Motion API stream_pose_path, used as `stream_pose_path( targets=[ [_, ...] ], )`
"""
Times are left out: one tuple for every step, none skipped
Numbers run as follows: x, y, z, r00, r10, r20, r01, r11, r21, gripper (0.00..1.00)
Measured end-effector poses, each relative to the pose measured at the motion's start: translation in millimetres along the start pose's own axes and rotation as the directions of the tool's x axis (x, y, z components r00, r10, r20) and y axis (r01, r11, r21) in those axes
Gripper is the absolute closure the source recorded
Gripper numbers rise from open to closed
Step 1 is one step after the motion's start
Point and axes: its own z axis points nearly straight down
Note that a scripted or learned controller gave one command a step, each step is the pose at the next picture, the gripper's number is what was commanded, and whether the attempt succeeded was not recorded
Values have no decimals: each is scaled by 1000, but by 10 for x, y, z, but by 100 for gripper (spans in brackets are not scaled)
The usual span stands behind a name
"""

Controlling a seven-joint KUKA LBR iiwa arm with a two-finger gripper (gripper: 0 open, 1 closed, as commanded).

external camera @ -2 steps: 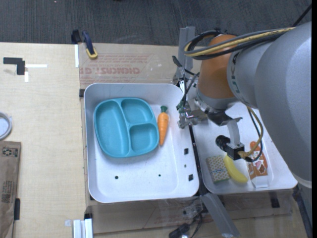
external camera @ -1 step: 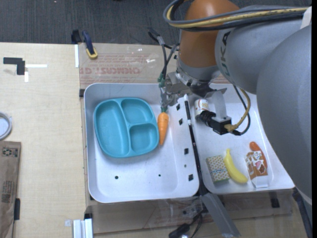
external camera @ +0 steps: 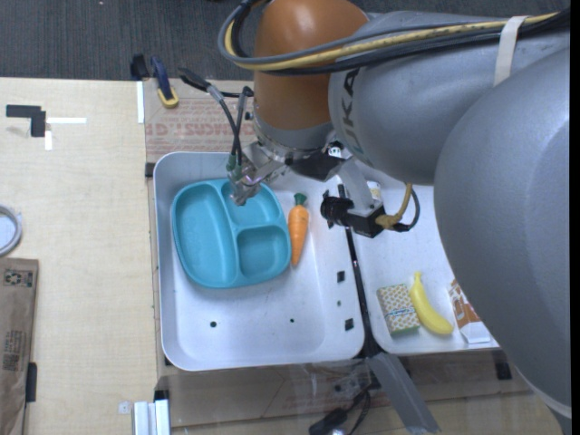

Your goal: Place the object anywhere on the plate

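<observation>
A blue divided plate (external camera: pixel 227 238) lies in the left white bin (external camera: pixel 245 333), toward its upper left. An orange carrot (external camera: pixel 297 231) with a green top lies on the bin floor just right of the plate, touching or nearly touching its rim. My gripper (external camera: pixel 241 191) hangs over the plate's upper right rim, left of the carrot's top. The wrist and arm cover most of it.
The right bin (external camera: pixel 399 243) holds a yellow banana (external camera: pixel 430 307), a small tan block (external camera: pixel 397 307) and a packet (external camera: pixel 467 315) at its right edge. The grey arm (external camera: pixel 453 107) covers the upper right. A wooden bench top (external camera: pixel 72 225) lies to the left.
</observation>
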Motion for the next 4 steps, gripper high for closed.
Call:
stream_pose_path(
  targets=[
    [-103, 194, -493, 992, -126, 1, 126, 992, -1, 100],
    [-227, 449, -213, 984, -180, 1, 180, 984, 0, 100],
    [-146, 477, -442, 959, -285, 2, 285, 959, -2, 100],
    [-141, 465, -341, 911, -412, 0, 412, 911, 1, 100]
  ],
)
